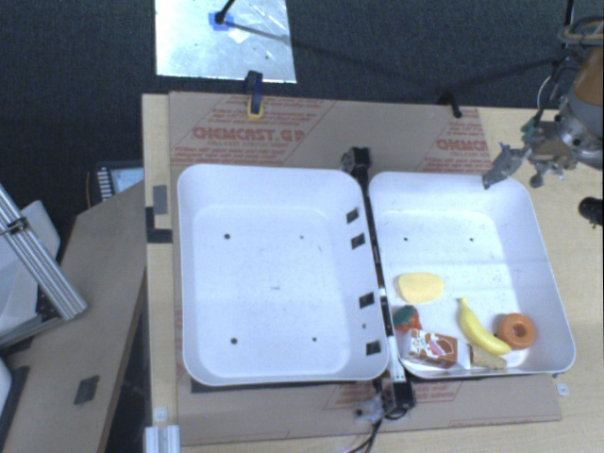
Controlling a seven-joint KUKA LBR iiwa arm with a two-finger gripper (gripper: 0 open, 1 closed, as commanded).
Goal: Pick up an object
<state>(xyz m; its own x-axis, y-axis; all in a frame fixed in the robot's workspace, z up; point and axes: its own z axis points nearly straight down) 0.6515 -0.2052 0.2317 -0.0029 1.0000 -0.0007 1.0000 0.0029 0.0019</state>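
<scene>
Gripper (517,165): upper right, fingers spread, nothing grasped | objects: banana (478,327), donut (516,329) lower right | staged for descent.

Two bins sit side by side on the bench (283,130). In the right bin (453,220), toward its near end, an oval piece (419,287) lies behind a small box (432,348). A banana (479,328) lies right of the box, and a doughnut (515,330) right of the banana. The gripper (517,165) hangs above the right bin's far right corner.
</scene>
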